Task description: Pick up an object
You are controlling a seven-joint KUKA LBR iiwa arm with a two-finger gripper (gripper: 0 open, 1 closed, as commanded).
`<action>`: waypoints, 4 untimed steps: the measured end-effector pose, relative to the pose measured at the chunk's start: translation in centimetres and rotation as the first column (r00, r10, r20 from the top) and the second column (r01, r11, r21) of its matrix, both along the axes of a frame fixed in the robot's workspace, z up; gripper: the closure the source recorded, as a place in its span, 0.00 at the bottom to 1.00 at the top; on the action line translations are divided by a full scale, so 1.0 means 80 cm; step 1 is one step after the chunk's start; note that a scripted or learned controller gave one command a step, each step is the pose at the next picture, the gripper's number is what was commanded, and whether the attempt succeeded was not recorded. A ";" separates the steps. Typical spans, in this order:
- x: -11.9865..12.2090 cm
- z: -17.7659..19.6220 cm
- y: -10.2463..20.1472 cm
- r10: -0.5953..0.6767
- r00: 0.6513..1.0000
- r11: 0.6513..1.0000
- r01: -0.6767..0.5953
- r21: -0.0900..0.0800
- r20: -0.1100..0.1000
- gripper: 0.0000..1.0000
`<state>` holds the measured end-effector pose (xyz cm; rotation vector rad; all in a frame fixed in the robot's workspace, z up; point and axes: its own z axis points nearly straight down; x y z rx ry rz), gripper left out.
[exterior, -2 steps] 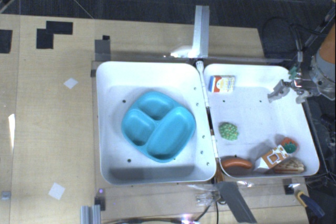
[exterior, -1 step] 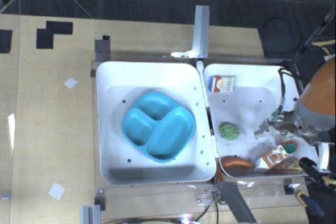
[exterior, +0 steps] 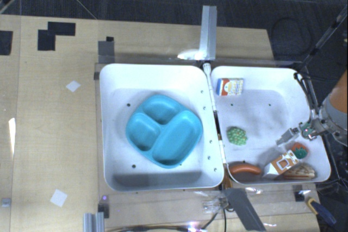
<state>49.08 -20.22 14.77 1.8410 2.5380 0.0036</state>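
The right bin (exterior: pixel 261 76) holds several small items. A small white, red and yellow carton (exterior: pixel 230 86) lies at its far left corner, and a green bumpy ball (exterior: pixel 236 136) sits left of centre. Along the near edge lie a brown sausage-like piece (exterior: pixel 246 169), a small orange and white box (exterior: pixel 284 162), a tan bread-like piece (exterior: pixel 300 173) and an orange and teal round object (exterior: pixel 298 151). My gripper (exterior: pixel 294 136) hangs low over the right side of this bin, just above the orange and teal object, with nothing seen in its grasp.
The left bin (exterior: pixel 117 81) holds a blue divided plate (exterior: pixel 163 130). A metal post (exterior: pixel 209 32) stands behind the wall between the bins. The grey arm (exterior: pixel 338 108) reaches in over the right bin's right rim.
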 end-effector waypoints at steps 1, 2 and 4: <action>-0.003 -0.069 -0.005 0.101 0.995 0.995 -0.101 0.000 -0.001 0.00; 0.000 -0.055 -0.005 0.099 0.995 0.995 -0.099 -0.002 0.005 1.00; 0.008 -0.031 0.021 0.175 0.984 0.984 -0.175 0.000 0.000 0.00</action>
